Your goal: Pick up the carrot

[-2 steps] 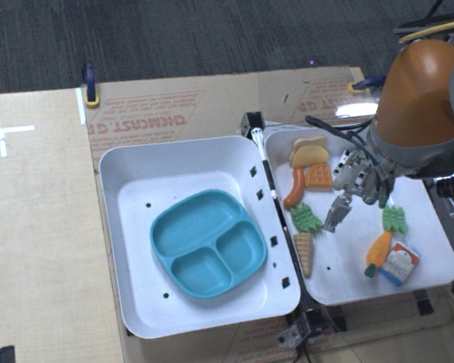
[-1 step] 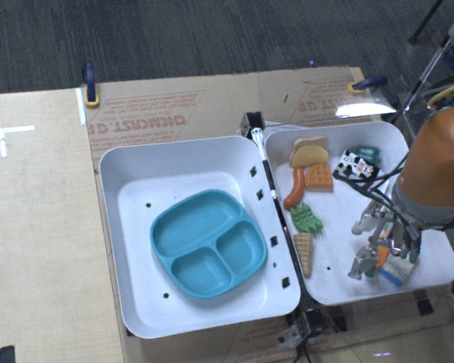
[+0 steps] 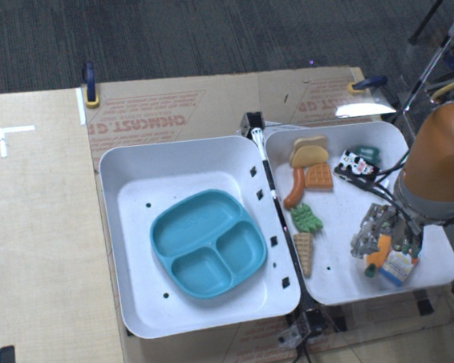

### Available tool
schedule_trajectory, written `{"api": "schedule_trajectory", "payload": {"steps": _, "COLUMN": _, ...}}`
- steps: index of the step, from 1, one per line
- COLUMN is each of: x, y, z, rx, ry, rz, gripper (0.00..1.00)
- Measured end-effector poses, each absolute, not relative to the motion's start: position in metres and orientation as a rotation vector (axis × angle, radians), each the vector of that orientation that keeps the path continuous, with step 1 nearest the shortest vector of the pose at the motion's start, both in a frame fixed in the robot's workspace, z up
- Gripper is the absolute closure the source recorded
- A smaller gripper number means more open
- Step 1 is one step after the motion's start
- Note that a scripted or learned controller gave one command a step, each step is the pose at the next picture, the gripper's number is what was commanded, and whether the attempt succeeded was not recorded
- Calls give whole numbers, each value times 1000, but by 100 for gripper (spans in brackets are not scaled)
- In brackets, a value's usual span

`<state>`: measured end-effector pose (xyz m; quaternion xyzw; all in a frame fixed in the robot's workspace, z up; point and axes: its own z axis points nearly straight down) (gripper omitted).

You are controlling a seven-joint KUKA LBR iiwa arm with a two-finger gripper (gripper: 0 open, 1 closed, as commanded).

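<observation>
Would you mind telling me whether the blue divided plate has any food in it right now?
Empty. The blue divided plate lies flat in the left bin, and all three compartments show bare blue.

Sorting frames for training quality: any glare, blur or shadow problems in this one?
Camera view: bright glare patch on the cardboard behind the right bin; the end effector looks soft and cluttered, fingers indistinct; soft shadows inside the left bin; the blue tray is sharp.
</observation>
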<state>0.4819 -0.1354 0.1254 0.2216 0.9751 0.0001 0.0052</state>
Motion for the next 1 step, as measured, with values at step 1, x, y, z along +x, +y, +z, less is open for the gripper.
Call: {"api": "schedule_trajectory", "payload": {"steps": 1, "x": 518, "y": -64, "z": 225, "rx": 763, "ry": 3040, "rz": 1, "gripper": 100}}
